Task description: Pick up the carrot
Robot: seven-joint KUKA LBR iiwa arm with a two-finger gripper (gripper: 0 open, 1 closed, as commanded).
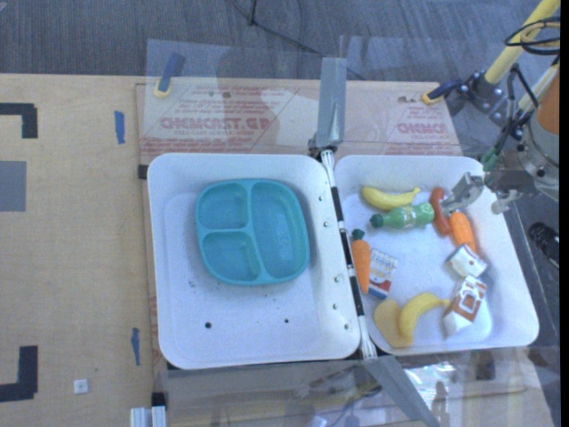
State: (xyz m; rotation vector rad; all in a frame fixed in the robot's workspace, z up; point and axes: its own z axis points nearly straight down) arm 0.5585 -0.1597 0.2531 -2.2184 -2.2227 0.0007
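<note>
Wood bench (71,238) on grey carpet floor (107,16), two white bins side by side.
Left bin (178,336): teal divided plate (252,231). Right bin (520,314): bananas, green bottle (404,218), cartons, one carrot (360,263) at left wall, another carrot (461,229) near top right, just below claw (476,192). Claw at bin's upper right rim; grip state: can't tell.

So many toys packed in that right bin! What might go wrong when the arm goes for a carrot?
Two risks, I think. The gripper hovers by the carrot at the bin's right side, but a red piece and a green bottle lie close, so it might catch one of those. The second carrot lies along the bin's left wall, leaving the gripper little room.
</note>
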